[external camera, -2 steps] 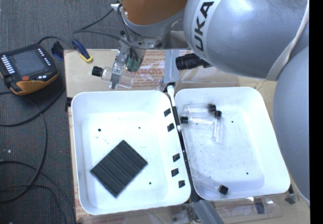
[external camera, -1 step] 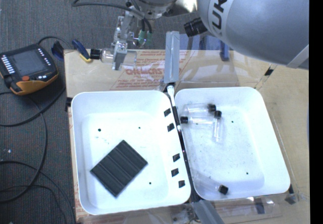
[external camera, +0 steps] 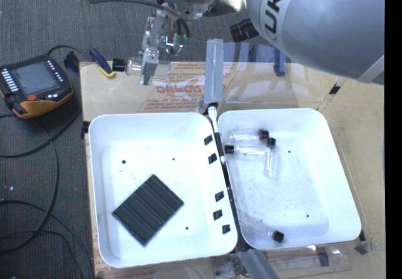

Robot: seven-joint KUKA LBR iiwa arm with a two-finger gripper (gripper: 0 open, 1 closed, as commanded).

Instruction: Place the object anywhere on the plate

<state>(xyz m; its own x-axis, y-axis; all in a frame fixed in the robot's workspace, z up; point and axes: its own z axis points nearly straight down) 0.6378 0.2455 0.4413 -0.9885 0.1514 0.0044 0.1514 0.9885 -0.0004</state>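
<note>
Claw [external camera: 151, 61], finger state not discernible, raised beyond the bins; dark ribbed plate [external camera: 148, 208] well below-nearer in left bin [external camera: 100, 146]; clear vials [external camera: 254, 142] in right bin [external camera: 314, 127] — descend squarely over one vial

Left bin [external camera: 100, 146] and right bin [external camera: 326, 146]: smooth white plastic, slight sheen. Plate [external camera: 148, 208]: dark, matt, ribbed. Vials [external camera: 251, 142]: clear glossy plastic, black caps. Tabletop [external camera: 94, 95]: pale matt wood. Arm [external camera: 326, 14]: smooth grey metal.
</note>
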